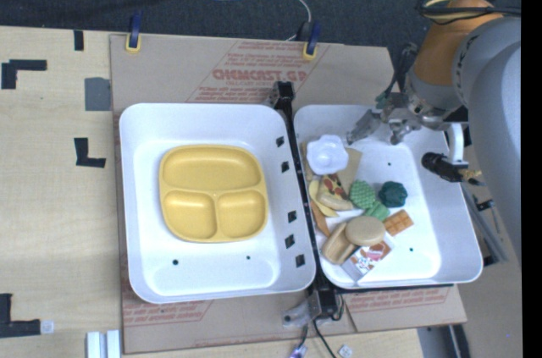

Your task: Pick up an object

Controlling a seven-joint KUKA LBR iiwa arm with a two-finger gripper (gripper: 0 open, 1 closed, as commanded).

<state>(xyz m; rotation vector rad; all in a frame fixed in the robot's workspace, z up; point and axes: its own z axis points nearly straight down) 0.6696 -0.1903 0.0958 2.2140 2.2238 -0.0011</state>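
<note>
Tool (378,121) seen over right bin's (440,259) upper edge; grasp state cannot be told. Nothing seen held. Objects clustered tight in right bin: white cup (327,154), green pieces (377,195), bread (365,230). Risk judged: neighbours nudged, grasp missed through crowding.

Bench (51,204): pale wood, black tape marks.
Cardboard sheet (229,68): flat on bench, centre.
Left bin (135,204): at 9 o'clock.
Right bin (440,255): at 3 o'clock, touching.

Glossy smooth white plastic bins (144,179), matt yellow plastic tray (212,192), brown cardboard sheet (237,73) on pale wood bench (51,204).
</note>
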